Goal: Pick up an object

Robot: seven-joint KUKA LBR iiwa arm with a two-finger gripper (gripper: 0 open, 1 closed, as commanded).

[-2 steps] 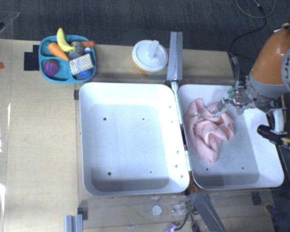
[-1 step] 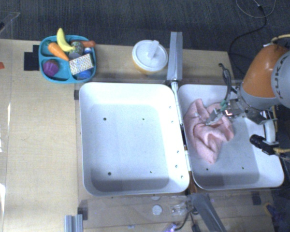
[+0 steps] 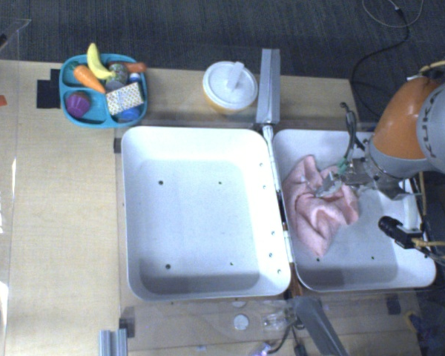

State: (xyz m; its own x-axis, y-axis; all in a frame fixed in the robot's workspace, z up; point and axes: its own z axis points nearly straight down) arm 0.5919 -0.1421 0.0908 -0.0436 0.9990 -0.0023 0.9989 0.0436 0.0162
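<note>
Looking down at a slant on a wooden surface [image 3: 52, 199] bearing two white bins. The left bin [image 3: 200, 213] is sitting at centre frame. In the right bin [image 3: 371, 265], at right of centre, a crumpled pink cloth [image 3: 315, 202] is lying against the bin's left wall. The grey and orange arm [image 3: 415, 128] is reaching in from the right edge, and its hand [image 3: 334, 184] is sitting low over the cloth's upper right folds; whether it is wide, narrow or gripping cannot be told. The cloth is probably light, soft and floppy, so pinching a raised fold near its middle seems best. A blue tray of toy food [image 3: 100, 91] and a lidded cup [image 3: 230, 86] are resting at upper left.
</note>
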